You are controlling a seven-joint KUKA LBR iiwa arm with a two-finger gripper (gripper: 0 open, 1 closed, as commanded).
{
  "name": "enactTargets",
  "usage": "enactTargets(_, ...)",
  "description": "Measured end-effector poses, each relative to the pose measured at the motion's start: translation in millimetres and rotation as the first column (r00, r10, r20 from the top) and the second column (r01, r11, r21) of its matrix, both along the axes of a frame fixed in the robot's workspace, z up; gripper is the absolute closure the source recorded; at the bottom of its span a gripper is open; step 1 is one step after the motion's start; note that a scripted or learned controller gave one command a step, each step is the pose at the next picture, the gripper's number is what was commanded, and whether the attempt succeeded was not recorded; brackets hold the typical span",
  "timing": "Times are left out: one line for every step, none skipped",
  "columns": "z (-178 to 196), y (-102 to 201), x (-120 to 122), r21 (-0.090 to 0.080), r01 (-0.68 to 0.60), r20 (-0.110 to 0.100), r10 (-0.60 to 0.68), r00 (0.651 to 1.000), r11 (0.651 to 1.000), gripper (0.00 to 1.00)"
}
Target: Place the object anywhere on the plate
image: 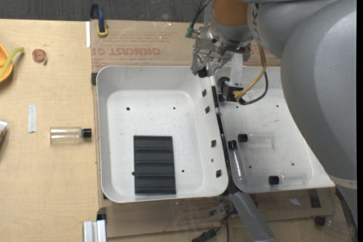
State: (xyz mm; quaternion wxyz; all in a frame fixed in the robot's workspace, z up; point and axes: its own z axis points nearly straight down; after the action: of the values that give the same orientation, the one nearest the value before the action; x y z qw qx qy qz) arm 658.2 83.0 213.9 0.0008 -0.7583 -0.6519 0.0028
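The plate (pixel 153 165) is a black ribbed rectangle lying flat at the near middle of the left bin (pixel 113 88). Three clear vials with black caps lie in the right bin (pixel 295 139): one near the middle (pixel 256 139), one along the divider (pixel 235 159), one at the near edge (pixel 283 180). My gripper (pixel 205 67) hangs under the orange wrist, above the far end of the divider between the bins. It is well away from the plate. I see nothing that it clearly holds.
A clear bottle with a black cap (pixel 69 134) lies on the wooden bench left of the bins. An orange bowl (pixel 4 64), a small red disc (pixel 38 55) and a pale strip (pixel 32 119) are farther left. The grey arm covers the right bin's far right.
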Motion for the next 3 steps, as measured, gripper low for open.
enactTargets(0.1, -0.1, 0.1, 0.0, 0.0, 0.001, 0.0, 1.0, 1.0, 0.0)
enactTargets(144.5, -22.1, -64.5, -0.001, 0.162, 0.003, -0.162, 0.987, 0.987, 0.0)
enactTargets(227.0, -114.4, -83.0, 0.0, 0.032, 0.003, -0.032, 0.999, 0.999, 0.0)
